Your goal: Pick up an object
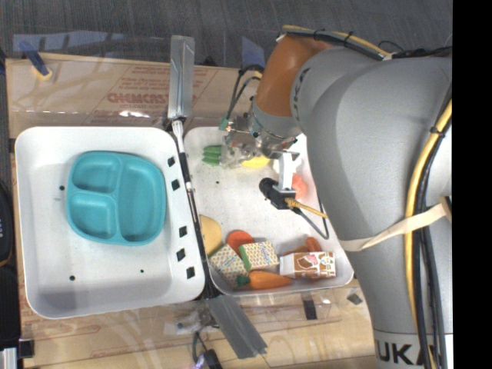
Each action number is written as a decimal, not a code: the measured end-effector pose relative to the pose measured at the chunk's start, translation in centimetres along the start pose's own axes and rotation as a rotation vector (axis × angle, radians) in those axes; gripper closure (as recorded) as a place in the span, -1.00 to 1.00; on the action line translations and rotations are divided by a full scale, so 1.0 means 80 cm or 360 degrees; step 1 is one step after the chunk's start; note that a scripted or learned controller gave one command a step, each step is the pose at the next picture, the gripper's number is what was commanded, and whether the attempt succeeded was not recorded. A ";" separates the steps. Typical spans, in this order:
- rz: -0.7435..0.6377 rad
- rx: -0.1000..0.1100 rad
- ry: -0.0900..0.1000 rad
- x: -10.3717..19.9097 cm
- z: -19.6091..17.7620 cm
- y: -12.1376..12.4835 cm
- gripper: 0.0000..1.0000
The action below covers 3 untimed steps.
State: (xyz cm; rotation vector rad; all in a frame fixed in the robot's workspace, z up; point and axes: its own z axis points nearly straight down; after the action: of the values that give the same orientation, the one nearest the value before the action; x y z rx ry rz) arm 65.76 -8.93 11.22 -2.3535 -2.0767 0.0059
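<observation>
My gripper (235, 151) is low over the far end of the right bin (231, 206), below the arm's orange band. A green object (211, 156) lies right at its left side and a yellow object (254, 161) at its right side. Whether either one is held is hidden by the wrist. At the near end of the bin lie a carrot (266, 280), a small carton (308, 265), two patterned boxes (227, 260), a red tomato-like piece (239, 238) and a tan round piece (210, 227).
The left bin (46, 267) holds a teal divided plate (117, 197). A metal divider (181, 91) runs between the bins. The big grey arm body (377, 152) covers the right bin's right side. A red piece (299, 185) shows beside the arm.
</observation>
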 end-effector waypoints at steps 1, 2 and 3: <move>-0.0004 -0.0011 0.0000 -0.050 -0.044 -0.014 1.00; -0.0005 -0.0009 0.0000 -0.049 -0.043 -0.014 -1.00; 0.0167 -0.0009 -0.0001 -0.049 -0.051 -0.019 -1.00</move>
State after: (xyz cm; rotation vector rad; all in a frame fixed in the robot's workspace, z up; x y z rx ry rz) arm 63.79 -12.63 15.33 -2.4628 -1.9534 0.0007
